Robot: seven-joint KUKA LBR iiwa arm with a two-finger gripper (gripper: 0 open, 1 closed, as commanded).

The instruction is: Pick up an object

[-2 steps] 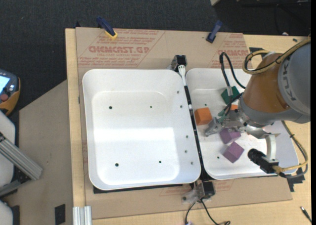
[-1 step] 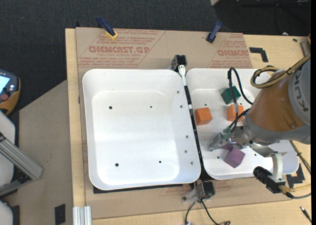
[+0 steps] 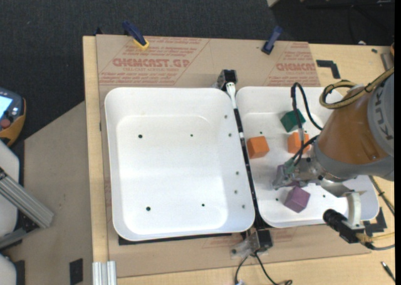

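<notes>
Hovering low in the right bin (image 3: 269,215), the gripper (image 3: 285,176) is being held just above and to the left of the purple block (image 3: 297,198); whether it is released or clenched cannot be told, since the wrist is blocking the view from above. Nothing is being seen gripped at this moment. The purple block is lying just beside the tool tip (it looks the likeliest target, judged by nearness), and it could be nudged aside if the descent is being made off-centre. An orange cube (image 3: 257,146) is sitting near the divider, with a second orange block (image 3: 296,142) and a green block (image 3: 292,120) being partly crowded by the arm (image 3: 351,136) and its cable. A grasp could be spoiled by the block being pushed toward the bin wall, or the cable could be snagged on the neighbouring blocks. The left bin (image 3: 116,152) is being left untouched.
</notes>
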